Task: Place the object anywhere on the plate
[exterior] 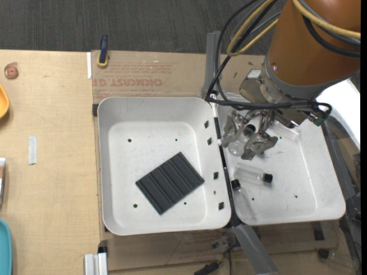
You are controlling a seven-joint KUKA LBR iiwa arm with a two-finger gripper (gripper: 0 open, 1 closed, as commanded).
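Overhead, you see the gripper (245, 145) poised in the right bin (321, 211), finger state unclear; the clear vial (254, 175) lies crosswise, black cap toward the right edge.

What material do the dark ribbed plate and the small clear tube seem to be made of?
The ribbed plate looks like matte dark grey plastic or rubber: dull, with parallel grooves. The small tube seems to be clear plastic or glass with a black cap; it is too small to tell which.
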